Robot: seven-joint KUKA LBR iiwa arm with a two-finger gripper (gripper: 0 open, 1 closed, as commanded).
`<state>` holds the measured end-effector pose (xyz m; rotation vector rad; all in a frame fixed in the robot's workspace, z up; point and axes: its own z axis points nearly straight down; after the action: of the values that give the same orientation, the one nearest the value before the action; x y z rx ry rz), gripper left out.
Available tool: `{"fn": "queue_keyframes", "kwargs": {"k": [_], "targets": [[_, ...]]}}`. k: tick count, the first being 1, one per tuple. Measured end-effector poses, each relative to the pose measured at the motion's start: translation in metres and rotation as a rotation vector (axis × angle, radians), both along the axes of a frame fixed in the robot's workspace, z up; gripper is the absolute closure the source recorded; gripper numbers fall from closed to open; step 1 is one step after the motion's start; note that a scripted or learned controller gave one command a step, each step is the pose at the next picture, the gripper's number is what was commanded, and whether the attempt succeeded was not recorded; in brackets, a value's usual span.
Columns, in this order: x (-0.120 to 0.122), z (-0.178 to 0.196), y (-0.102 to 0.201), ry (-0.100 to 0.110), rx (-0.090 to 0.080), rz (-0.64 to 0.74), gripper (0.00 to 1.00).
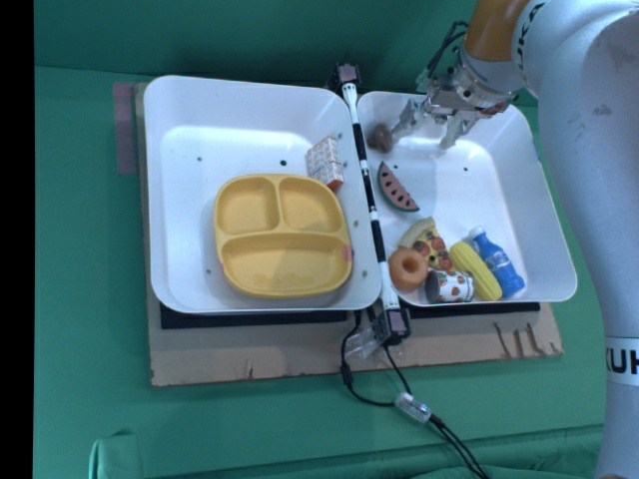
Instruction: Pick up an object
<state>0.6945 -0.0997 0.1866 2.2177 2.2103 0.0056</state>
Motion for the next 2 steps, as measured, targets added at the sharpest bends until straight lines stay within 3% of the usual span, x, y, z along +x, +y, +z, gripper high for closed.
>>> {"fn": "queue_keyframes", "kwargs": {"k": [1, 2], "targets": [[0.003, 0.020, -0.002, -0.015, -0.007, -0.003, 1.00], [-0.122, 0.118, -0.040, 0.000, 0.000, -0.005, 1.00]]}}
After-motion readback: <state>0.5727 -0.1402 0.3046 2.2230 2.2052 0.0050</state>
